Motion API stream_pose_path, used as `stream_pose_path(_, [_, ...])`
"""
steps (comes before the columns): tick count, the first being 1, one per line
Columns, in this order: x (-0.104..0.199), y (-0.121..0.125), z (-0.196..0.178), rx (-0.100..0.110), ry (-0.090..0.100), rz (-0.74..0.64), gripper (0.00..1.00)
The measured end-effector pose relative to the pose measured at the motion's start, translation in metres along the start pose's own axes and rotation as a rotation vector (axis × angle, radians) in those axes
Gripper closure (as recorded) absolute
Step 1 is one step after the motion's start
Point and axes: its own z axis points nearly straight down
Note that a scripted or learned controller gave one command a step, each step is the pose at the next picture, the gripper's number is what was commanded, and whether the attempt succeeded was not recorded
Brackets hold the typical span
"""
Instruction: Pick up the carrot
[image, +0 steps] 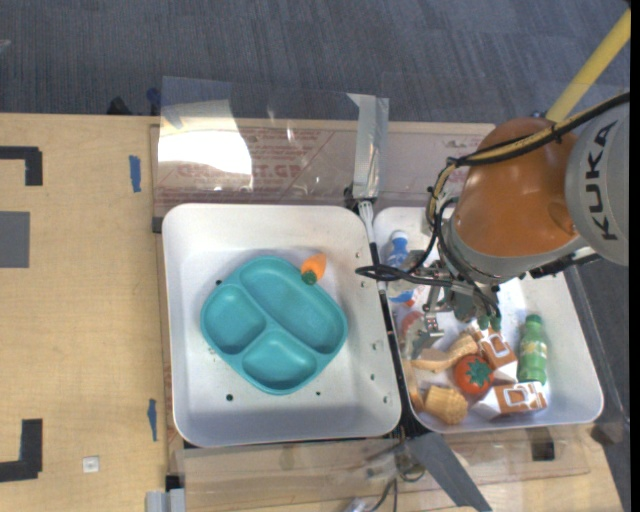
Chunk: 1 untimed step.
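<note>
The carrot (313, 267) is small and orange with a green top. It lies in the left bin (190, 240), touching the upper right rim of a teal divided plate (273, 322). My gripper (436, 318) hangs over the right bin (585, 385), under the orange wrist band (510, 195), low among the toy foods. It is well to the right of the carrot, across the wall between the bins. Nothing can be seen held in it.
The right bin holds a red tomato (473, 373), a green bottle (533, 348), a bread piece (445, 402), small cartons (520, 397) and a blue-capped bottle (398, 247). A clear plastic sheet (260, 150) stands behind the bins.
</note>
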Motion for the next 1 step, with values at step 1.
stream_pose_path(1, [-0.0003,-0.0002,-0.0069,0.001,0.0,-0.001,1.0])
